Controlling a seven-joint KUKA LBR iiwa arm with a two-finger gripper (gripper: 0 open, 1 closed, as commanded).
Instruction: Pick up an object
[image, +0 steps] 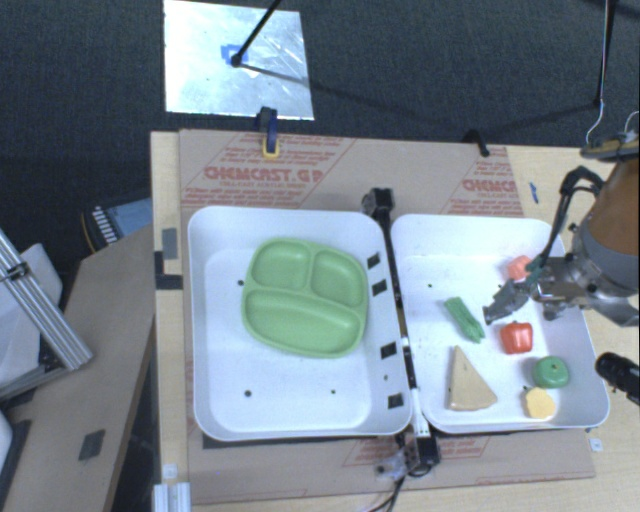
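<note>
1. Hovering over the right bin (430, 250), your gripper (503, 300) is reaching in from three o'clock; you cannot tell from this slant whether it is clenched or released, and nothing is showing as grasped.
2. Sitting just at its five o'clock is the red piece (516, 338); the green stick (464, 318) is lying at its nine o'clock, and an orange piece (518, 267) is peeking out at its one o'clock.
3. Crowding is the risk you are facing; a descent between these three is likely nudging one aside instead of catching it.
4. Waiting farther off at five o'clock are the green round piece (551, 373) and the yellow piece (540, 404); the tan wedge (467, 381) is lying flat at seven o'clock, likely slipping under a pinch.
5. Resting in the left bin (215, 330), the green divided plate (304, 296) is staying clear of trouble.
</note>
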